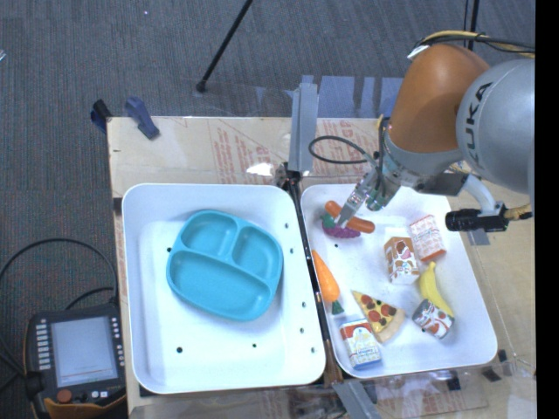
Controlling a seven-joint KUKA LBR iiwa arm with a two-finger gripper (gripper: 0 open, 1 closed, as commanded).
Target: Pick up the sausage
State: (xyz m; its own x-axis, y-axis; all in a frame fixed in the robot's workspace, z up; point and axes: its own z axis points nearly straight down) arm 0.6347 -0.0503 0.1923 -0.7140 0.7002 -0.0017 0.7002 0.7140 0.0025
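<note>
Claw (pixel 358 201) sits low over the sausage (pixel 349 218) at the right bin's (pixel 485 321) back-left corner, fingertips at or touching it; can't tell whether it's released or clenched. "KU" is readable on the grey arm (pixel 502 120). Sausage lies on a purple toy (pixel 341 230), near the bin wall. Open floor right of it.

Grey carpet floor (pixel 131 51), tripod leg (pixel 229 33)

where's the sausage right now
The sausage lies in the right bin, near its back left corner, resting against a purple toy. The hand sits right over it, and the carrot lies just in front.
</note>
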